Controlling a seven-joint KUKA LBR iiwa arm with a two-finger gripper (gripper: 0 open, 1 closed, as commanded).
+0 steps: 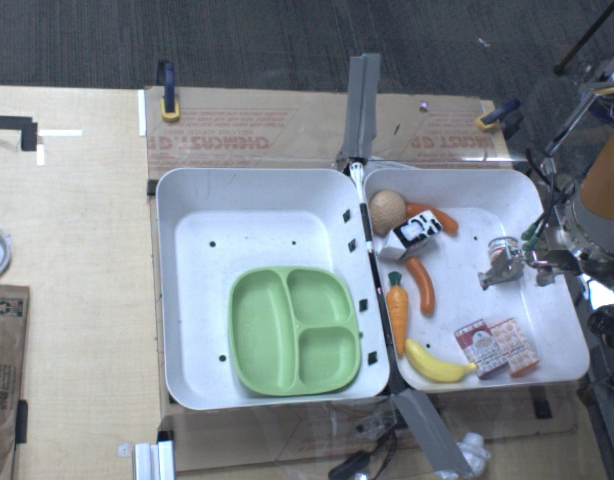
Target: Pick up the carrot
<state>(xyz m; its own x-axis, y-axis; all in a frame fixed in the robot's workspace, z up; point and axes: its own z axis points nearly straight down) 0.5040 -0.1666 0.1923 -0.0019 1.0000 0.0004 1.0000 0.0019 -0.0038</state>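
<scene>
Two shallow white bins sit side by side on the bench, the left bin [177,298] holding a green divided plate [293,330] and the right bin [547,298] holding a scatter of small items. The carrot [397,311] lies in the right bin close against the wall it shares with the left one, its green top pointing up the view and its tip toward a banana [437,363] just below. Beside the carrot, slightly to the right, rests an orange-red sausage [421,285], and above it a round tan ball [387,209], a black-and-white item [418,231] and another orange piece [434,215] cluster near the bin's far corner. A red and white packet [496,346] lies near the front right corner. The arm [599,183] enters from the right edge, its orange band showing at the border, and reaches leftward over the right bin. The gripper [500,264] hangs above bare bin floor, well apart from the carrot, with nothing visible between its metal parts; whether it is spread or pressed together cannot be told from this slant.
</scene>
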